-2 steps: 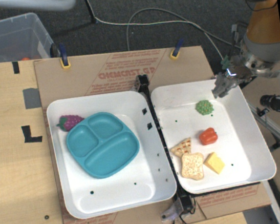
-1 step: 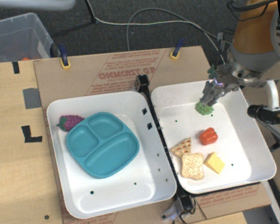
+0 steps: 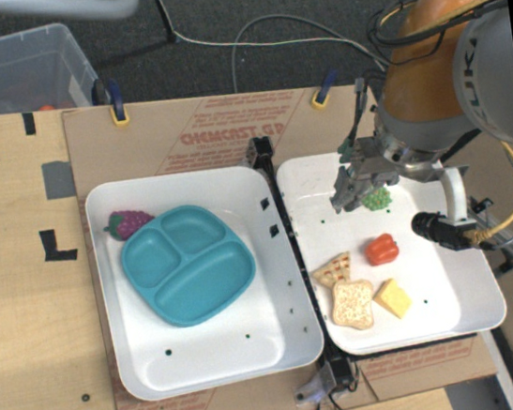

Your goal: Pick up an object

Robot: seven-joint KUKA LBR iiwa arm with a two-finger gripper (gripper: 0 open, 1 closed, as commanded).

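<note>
The pincer (image 3: 357, 193) is hovering right over the green broccoli-looking toy (image 3: 378, 198) in the right bin (image 3: 480, 310), probably lining up a grab, can't tell how its grip stands.

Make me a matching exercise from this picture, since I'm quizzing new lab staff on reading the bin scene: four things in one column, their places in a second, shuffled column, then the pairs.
Things:
1. teal divided plate
2. purple grapes
3. green toy
4. yellow cheese wedge

Places:
A. right bin, just under the gripper
B. left bin, at its upper left corner, beside the plate
C. right bin, near its lower edge, right of the toast slice
D. middle of the left bin

Pairs: 1-D, 2-B, 3-A, 4-C
</note>
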